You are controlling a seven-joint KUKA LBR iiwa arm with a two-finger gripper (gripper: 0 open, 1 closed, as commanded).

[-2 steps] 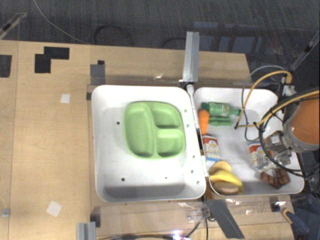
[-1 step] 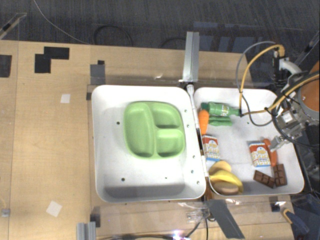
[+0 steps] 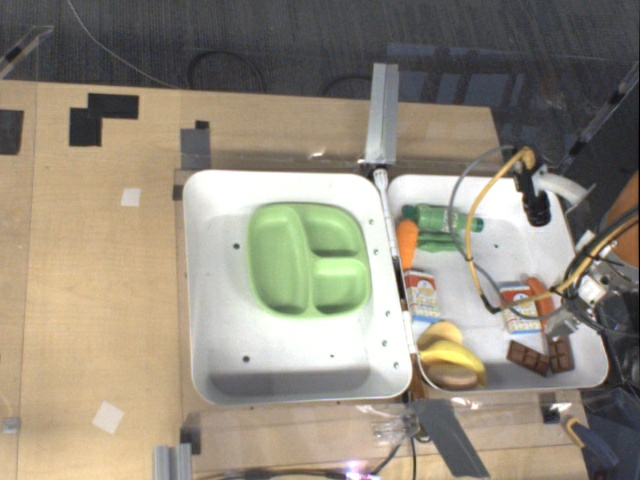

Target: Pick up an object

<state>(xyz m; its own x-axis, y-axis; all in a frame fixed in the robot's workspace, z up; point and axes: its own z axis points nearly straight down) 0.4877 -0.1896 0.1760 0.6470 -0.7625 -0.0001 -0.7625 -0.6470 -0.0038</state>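
The right bin (image 3: 500, 258) holds several small objects. A green bottle (image 3: 440, 218) lies at its back, with an orange carrot (image 3: 407, 243) beside it. A small white and red carton (image 3: 422, 294) sits near the left wall, and yellow bananas (image 3: 450, 353) lie at the front left. A second carton (image 3: 518, 308) and two brown chocolate bars (image 3: 540, 356) lie at the front right. My gripper (image 3: 566, 320) comes in low over the bin's right edge, just right of the second carton and above the chocolate bars. Cables and wrist parts hide its tips.
The left bin (image 3: 215, 368) holds a green divided plate (image 3: 305, 258). Yellow and black cables (image 3: 470, 228) loop over the right bin from the arm, ending at a black plug (image 3: 537, 208). A metal post (image 3: 381, 118) stands behind the divider between the bins.
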